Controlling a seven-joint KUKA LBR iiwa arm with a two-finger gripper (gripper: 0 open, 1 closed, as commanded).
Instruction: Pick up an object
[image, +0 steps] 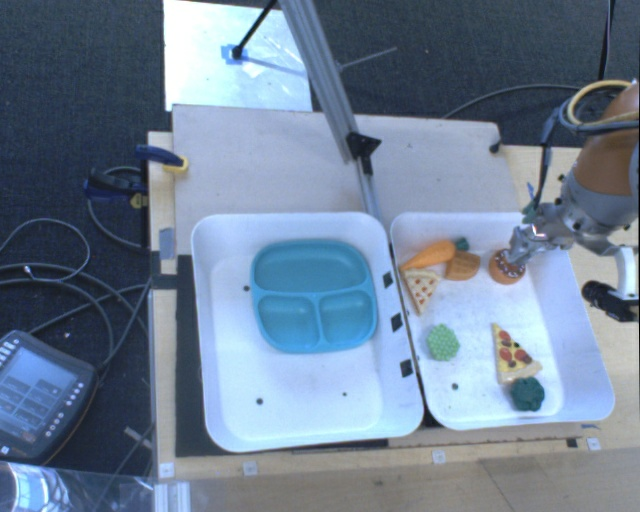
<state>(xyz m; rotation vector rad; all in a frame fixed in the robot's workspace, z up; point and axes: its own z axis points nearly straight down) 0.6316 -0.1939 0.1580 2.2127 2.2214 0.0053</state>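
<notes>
The end effector hangs right above the donut in the right bin, its grip state I cannot tell.

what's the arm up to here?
The KUKA arm reaches in from the right, its gripper low over the right bin, right at a round brown donut-like toy. Nothing is visibly held yet. Other toy food lies in that bin: a carrot, two pizza slices, green pieces. The left bin holds a blue divided plate.
</notes>
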